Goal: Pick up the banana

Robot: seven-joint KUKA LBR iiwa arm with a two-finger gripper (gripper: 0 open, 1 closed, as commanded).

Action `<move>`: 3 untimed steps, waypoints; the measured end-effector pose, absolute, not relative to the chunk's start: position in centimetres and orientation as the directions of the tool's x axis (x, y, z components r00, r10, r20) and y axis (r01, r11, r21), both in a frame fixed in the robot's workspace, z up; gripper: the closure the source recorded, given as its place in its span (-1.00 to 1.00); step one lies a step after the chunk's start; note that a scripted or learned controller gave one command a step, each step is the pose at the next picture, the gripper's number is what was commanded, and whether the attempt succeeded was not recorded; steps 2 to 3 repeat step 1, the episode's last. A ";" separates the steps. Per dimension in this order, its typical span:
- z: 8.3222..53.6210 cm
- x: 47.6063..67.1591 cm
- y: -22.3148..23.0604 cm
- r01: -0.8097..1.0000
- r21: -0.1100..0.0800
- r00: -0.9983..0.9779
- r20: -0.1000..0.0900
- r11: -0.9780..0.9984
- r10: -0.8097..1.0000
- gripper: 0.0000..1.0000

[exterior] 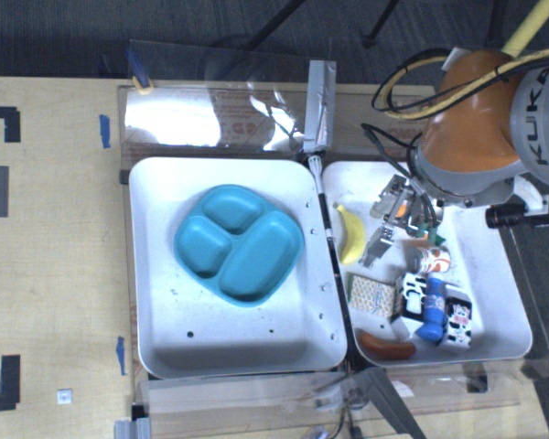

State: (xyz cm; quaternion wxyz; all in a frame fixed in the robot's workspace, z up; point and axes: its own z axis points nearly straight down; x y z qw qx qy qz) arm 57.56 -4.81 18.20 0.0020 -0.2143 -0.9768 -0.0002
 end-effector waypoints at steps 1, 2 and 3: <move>18.2 57.4 -1.9 0.077 0.002 -0.997 0.004 0.997 0.077 -1.00; 18.2 57.4 -1.9 0.077 0.002 -0.997 0.004 0.997 0.077 -1.00; 18.2 57.4 -1.9 0.077 0.002 -0.997 0.004 0.997 0.077 -1.00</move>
